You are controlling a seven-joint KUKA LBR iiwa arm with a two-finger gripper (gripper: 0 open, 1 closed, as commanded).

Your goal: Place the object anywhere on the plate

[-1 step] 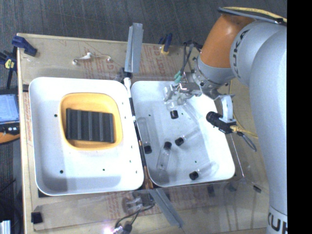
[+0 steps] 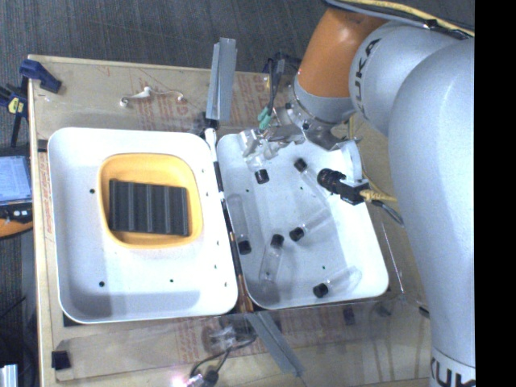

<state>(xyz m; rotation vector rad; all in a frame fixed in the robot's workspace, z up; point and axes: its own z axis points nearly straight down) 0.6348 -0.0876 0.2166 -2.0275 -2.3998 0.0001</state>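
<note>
I am at the picking step, my fingers [image 2: 262,139] low over the right bin's [image 2: 367,248] far corner, grip state unclear, needing first a clear tube [image 2: 271,263], then the yellow plate [image 2: 149,168].

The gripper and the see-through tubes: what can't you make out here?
- Gripper, camera view: small and cluttered under the wrist, so whether it holds anything is unclear.
- Clear tubes in the right bin: bodies blend into the white floor; count uncertain.
- Arm: cut off by the frame's edges.
</note>
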